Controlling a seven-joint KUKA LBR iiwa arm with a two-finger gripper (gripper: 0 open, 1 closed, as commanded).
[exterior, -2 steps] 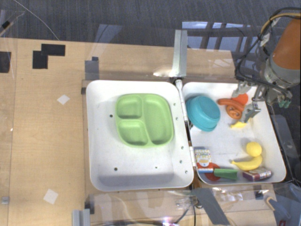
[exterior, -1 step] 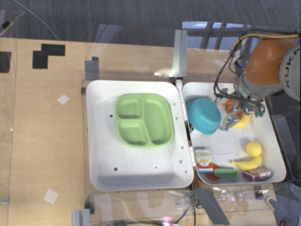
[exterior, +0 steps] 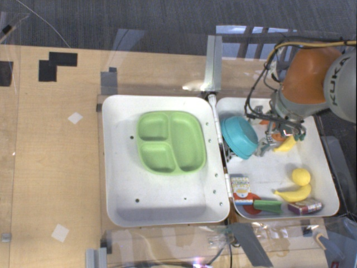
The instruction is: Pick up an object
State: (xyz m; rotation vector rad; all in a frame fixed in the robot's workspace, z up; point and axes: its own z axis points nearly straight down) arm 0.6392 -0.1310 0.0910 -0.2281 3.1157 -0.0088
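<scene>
reaching in from right, arm (exterior: 312, 77) bent over right bin (exterior: 329, 177), end effector (exterior: 273, 141) grip unclear

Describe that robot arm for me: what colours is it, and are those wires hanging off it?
The arm is a rounded, grey body with a broad orange band above the wrist and dark lettering on the grey shell at the right. Thin black and yellow cables loop loosely from behind the band down its side. Below sits a small dark metal gripper.
</scene>
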